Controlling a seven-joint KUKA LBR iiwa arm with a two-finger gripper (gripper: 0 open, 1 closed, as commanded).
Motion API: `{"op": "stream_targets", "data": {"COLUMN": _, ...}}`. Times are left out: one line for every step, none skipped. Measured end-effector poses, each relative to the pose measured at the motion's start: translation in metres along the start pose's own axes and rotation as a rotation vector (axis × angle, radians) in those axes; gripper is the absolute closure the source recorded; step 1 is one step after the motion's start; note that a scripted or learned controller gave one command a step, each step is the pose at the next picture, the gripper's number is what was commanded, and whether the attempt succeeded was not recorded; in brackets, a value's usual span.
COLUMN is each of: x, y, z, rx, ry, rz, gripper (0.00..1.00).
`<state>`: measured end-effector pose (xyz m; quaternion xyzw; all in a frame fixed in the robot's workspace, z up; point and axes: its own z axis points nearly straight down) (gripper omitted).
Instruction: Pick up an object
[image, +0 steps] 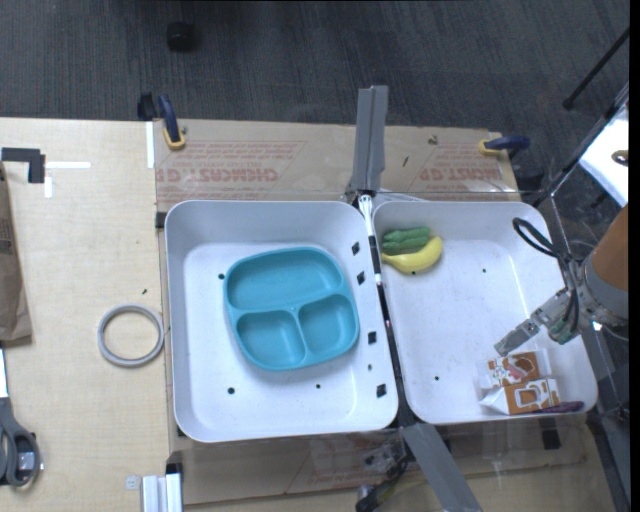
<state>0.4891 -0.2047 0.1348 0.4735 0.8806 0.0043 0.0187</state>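
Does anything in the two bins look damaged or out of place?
The small carton in the right bin looks crumpled and lies flat, askew near the gripper. The blue tray and banana look normal.

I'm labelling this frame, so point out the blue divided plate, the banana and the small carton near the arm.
blue divided plate (290, 308): camera view, on the ridge between its compartments.
banana (415, 259): camera view, on its yellow middle.
small carton (522, 385): camera view, on its printed top face.
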Motion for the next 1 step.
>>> {"op": "stream_targets", "data": {"x": -0.0152, "y": -0.0022, "z": 0.0305, "rx": -0.014, "ry": -0.014, "rz": -0.104, "gripper": 0.00}}
